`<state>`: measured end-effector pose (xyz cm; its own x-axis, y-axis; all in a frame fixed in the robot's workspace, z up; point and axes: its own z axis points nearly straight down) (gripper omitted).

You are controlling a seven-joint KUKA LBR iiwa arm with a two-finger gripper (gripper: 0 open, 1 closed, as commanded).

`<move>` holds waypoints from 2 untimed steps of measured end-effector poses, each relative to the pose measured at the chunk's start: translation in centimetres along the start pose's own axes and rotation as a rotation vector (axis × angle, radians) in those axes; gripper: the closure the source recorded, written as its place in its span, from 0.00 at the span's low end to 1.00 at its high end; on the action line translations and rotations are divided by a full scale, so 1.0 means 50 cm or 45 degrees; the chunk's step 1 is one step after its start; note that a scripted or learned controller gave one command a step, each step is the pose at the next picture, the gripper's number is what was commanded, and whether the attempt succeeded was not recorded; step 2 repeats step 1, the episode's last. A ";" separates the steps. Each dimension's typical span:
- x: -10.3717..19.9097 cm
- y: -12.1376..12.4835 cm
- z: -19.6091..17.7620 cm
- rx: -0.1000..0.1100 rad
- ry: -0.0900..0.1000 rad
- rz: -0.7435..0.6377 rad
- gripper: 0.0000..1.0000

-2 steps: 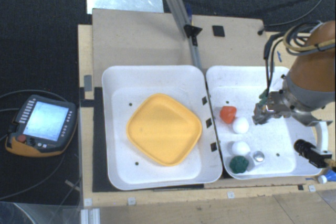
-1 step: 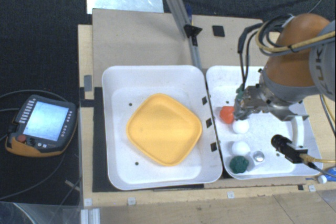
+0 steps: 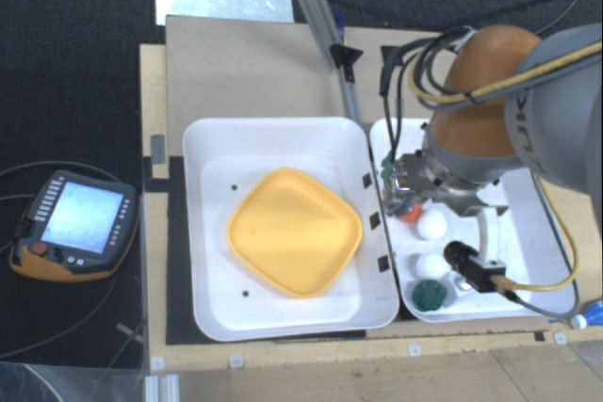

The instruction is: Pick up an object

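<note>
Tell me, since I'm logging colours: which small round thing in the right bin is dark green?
The dark green ball by the bin's near edge; the two white balls lie farther up.

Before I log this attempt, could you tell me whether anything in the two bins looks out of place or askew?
Nothing looks spilled or damaged. The yellow plate lies turned diagonally in the left bin, corners toward the walls. The white ball and green object sit inside the right bin.
</note>
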<state>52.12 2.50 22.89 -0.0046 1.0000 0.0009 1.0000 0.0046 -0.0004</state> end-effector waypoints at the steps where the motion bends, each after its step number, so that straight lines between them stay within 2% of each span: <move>1: 0.106 0.026 0.017 -0.001 0.000 0.000 1.00; 2: 0.106 0.026 0.017 -0.001 0.000 0.000 1.00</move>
